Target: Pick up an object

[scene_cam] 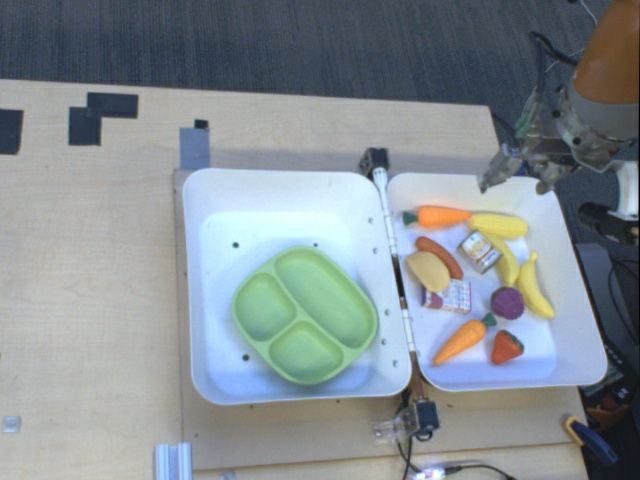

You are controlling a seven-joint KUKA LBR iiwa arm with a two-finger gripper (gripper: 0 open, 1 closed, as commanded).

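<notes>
Pale wooden bench with two shallow white bins side by side, edges touching.

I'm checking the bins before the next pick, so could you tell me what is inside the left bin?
The left bin holds one green divided plate with three compartments, all bare. Whatever part of the bin floor lies beneath the plate is covered, so nothing can be said about it.

Green divided plate in left bin; black patches, perhaps tape, on bench.

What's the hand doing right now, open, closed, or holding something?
Hand: open, nothing between its fingers, above the far rim of the right bin.
</notes>
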